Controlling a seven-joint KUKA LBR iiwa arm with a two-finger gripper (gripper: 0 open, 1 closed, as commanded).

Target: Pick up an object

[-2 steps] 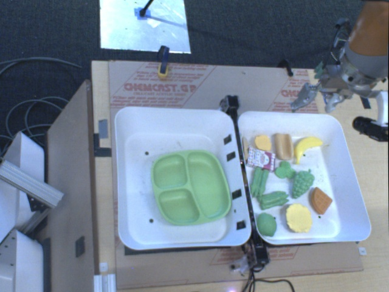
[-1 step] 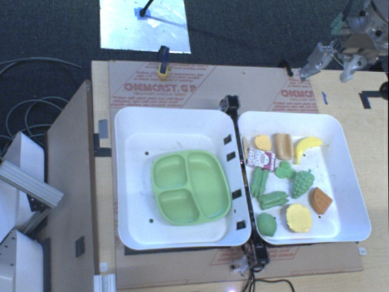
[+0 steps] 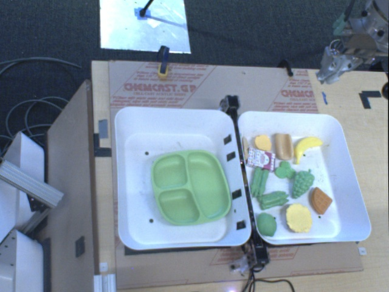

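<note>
Though arm cut off at top right, gripper (image 3: 331, 66) visible above bench; finger state unreadable, nothing seen held.

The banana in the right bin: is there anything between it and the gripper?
Nothing visible does. The gripper hangs above the bench beyond the right bin's far corner, and the banana lies uncovered near the bin's far side, beside a bread piece.

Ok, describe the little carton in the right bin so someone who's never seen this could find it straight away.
Look in the right bin, at its left side beside the divider. The carton lies there, below a small yellow piece and above the green toys. It alone is boxy and printed pink and white.
</note>
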